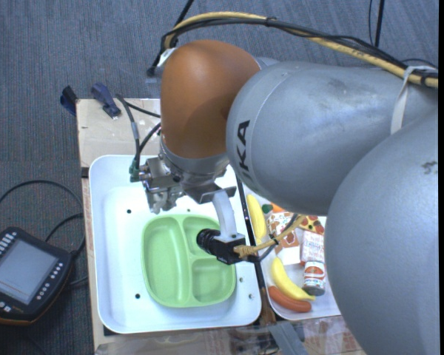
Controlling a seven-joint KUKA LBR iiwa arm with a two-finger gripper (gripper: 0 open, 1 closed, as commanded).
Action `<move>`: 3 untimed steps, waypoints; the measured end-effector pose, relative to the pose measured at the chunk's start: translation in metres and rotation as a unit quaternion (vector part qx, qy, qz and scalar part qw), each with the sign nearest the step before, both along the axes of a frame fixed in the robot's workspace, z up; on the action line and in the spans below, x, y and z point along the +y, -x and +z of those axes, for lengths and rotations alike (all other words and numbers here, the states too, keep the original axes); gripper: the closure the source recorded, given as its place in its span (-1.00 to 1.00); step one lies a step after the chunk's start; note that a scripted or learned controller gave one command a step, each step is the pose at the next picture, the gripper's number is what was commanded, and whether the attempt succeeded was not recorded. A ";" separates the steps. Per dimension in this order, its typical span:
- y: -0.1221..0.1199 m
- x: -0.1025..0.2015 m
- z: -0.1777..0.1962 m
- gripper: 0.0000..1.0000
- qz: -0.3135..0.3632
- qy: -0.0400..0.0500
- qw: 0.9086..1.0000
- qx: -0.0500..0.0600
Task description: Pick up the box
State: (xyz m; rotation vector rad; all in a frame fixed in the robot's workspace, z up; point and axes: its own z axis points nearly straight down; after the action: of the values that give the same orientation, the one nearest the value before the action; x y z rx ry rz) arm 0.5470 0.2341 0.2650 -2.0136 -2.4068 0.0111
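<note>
My gripper [163, 200] hangs low over the left white bin [115, 272], just past the upper left corner of a green divided plate [179, 261]. I see nothing held between its fingers, though the wrist hides much of them. A small carton printed in orange and white, the box [290, 225], lies in the right bin [281, 309], mostly hidden under the arm. It sits well to the right of the gripper.
Two yellow bananas [285, 278], a red sausage [288, 299] and a red-and-white bottle [314, 263] crowd the right bin beside the box. A black fitting with a yellow cable [216, 245] hangs over the green plate. The big grey arm covers the upper right.
</note>
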 end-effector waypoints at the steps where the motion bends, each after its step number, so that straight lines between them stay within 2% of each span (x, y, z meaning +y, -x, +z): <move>1: -0.023 -0.043 0.171 1.00 -0.036 0.000 0.999 -0.002; 2: 0.004 -0.109 0.171 1.00 0.038 -0.001 0.999 -0.001; 3: 0.035 -0.026 0.130 1.00 0.093 -0.001 0.996 -0.001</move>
State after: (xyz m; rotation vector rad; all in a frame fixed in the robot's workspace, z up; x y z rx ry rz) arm 0.5125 0.2077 0.3953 -1.7825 -2.5833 0.0084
